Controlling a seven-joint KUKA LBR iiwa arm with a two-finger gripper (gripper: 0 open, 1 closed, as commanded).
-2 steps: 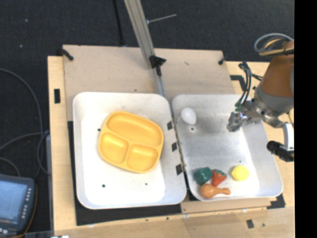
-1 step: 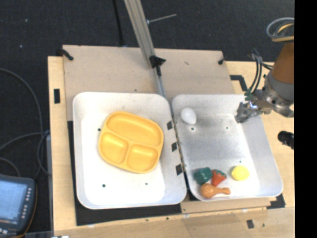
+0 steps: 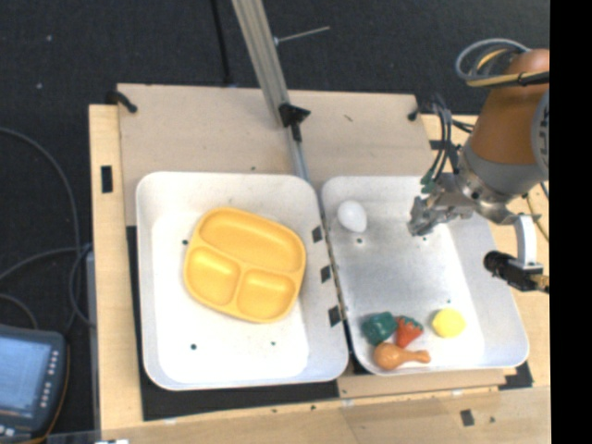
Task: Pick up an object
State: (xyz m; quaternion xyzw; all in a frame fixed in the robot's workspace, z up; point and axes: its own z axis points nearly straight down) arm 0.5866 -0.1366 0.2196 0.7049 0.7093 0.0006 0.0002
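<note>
Egg (image 3: 351, 215) far left in right bin (image 3: 481, 276): light, smooth, slippery; best taken across its middle. Gripper (image 3: 424, 222) spread: cannot tell.

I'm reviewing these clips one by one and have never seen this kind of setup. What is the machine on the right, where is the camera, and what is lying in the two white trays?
The picture comes from one fixed camera above the bench, looking down at a slant. The machine at the right is a robot arm, grey with an orange band; its gripper hangs over the upper part of the right bin. Nothing is visible between its fingers, and the view is too small to tell how they stand. The left bin holds a yellow divided tray. In the right bin lie a white egg-shaped object near the top left, and, along the lower edge, a yellow ball, a green piece, a red piece and an orange pear-shaped toy.
</note>
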